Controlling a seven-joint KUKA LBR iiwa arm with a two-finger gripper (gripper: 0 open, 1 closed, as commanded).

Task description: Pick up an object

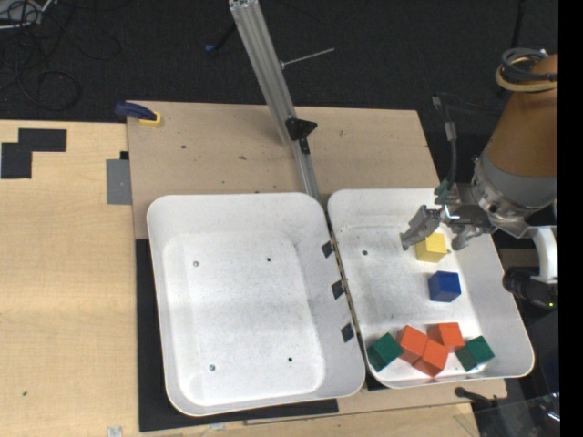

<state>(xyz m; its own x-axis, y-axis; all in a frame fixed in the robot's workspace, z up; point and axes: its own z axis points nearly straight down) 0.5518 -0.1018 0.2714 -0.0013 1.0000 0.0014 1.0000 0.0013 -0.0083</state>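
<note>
My gripper hangs over the upper part of the right bin, open, with its two fingers spread to the left and right. A yellow cube lies just below and between the fingertips; it rests on the bin floor and is not gripped. A blue cube sits a little nearer the front. Along the bin's front edge lie a cluster of orange blocks and two green blocks.
The left bin stands beside the right one, with black clips along the shared edge. A slanted aluminium bar rises behind the bins. A blue and yellow clamp lies at the bench's far left corner.
</note>
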